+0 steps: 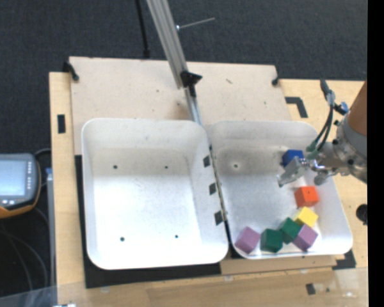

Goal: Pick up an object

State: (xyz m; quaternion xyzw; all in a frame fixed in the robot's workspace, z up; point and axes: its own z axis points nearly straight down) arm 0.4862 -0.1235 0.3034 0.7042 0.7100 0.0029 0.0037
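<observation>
Several small blocks lie in the right bin. A blue block sits near its far right side. An orange block lies below it, then a yellow block. Two green blocks and two purple ones cluster along the front wall. My gripper reaches in from the right and hangs open between the blue and orange blocks, just above the orange one. Nothing sits between its fingers.
The left bin stands beside the right one, sharing a middle wall. A slanted aluminium bar rises from behind the bins. A small screen device sits off the bench at the left.
</observation>
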